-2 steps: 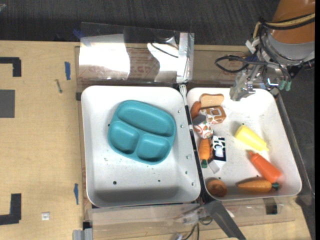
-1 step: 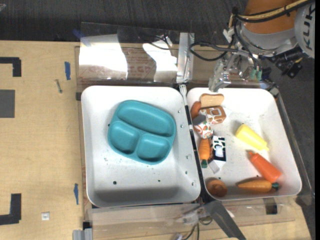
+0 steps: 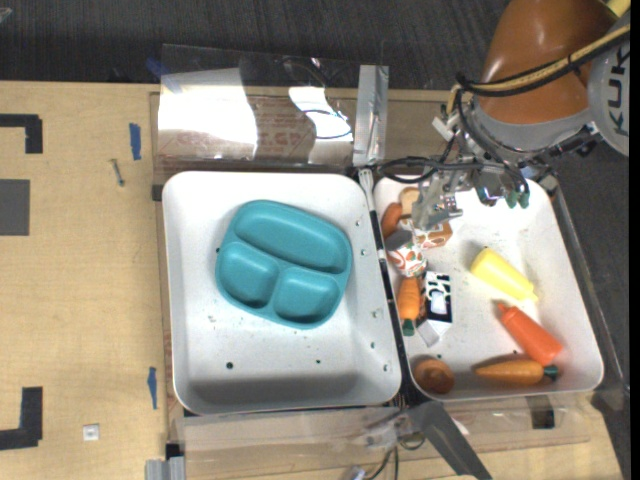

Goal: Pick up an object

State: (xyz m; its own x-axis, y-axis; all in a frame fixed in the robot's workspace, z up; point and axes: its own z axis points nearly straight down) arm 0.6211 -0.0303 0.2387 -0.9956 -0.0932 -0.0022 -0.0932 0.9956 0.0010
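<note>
While the arm reaches in w/ its orange band high over the right bin, the gripper hangs at the bin's left wall. Can't tell the jaws' state; they're blurred against clutter. Directly below them sits a small red-and-white object, w/ an orange carrot-like piece just past it, long axis running away from the jaws. Wrist points down.
</note>
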